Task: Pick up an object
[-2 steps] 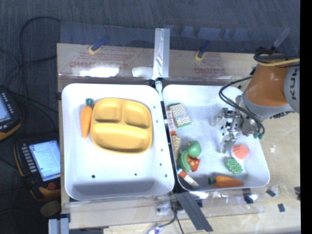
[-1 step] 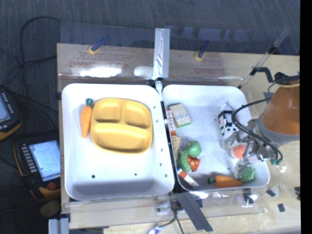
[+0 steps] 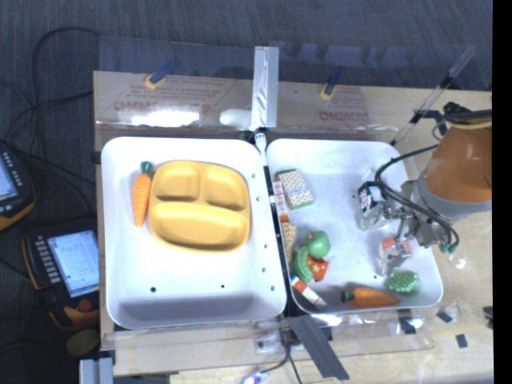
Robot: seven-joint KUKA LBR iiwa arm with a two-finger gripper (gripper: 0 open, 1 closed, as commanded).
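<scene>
Camera view looks down on two white bins on the table, and the gripper (image 3: 390, 229) hangs low in the right bin (image 3: 344, 154), near its right wall. How far the fingers stand apart I cannot tell — cables and metal parts blur together there, and nothing can be made out between them. The nearest candidates lie just toward the bin's near edge: a small green knobbly object (image 3: 402, 281) just below the gripper, and an orange carrot (image 3: 373, 297) beside it, long axis running left to right along the near wall. A reach for either seems a short move toward that edge. The left bin (image 3: 120, 214) holds a yellow tray (image 3: 200, 205).
</scene>
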